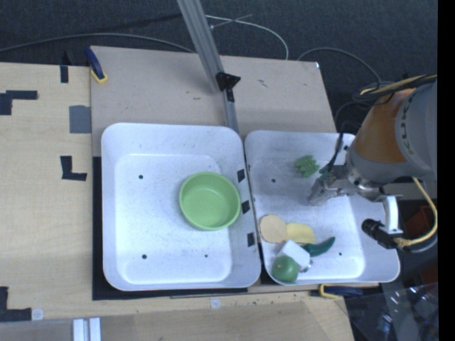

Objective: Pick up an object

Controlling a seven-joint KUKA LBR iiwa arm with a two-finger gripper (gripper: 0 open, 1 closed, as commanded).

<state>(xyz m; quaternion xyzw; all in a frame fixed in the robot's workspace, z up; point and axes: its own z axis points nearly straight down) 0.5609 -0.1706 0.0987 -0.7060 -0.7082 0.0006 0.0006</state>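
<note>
The grey arm with its orange band [380,130] reaches in from the right edge and bends down over the right-hand shallow white bin [284,151]. Its two-finger gripper [318,193] hangs low over the middle of that bin, close to the floor, pointing down and to the left. Whether the metal tips are spread or pressed together cannot be told from this angle, and nothing can be seen between them.

Just above and left of the gripper lies a small, lumpy green leafy piece [306,165], close beside the tips but apart from them; it is roundish, with no clear long axis.

Along the near side of the same bin sits a cluster of small things. A flat, round tan disc [272,228] touches a pale yellow flat piece [301,232] on its right. A dark green, slim curved piece [321,246] runs from lower left up to the right, its narrow end towards the bin's right wall. A white block [293,252] lies tilted beside it, and a round green ball [285,268] rests against the bin's near wall.

The left-hand white bin [128,190] holds a light green plastic bowl [209,201], upright, right of its centre
</note>
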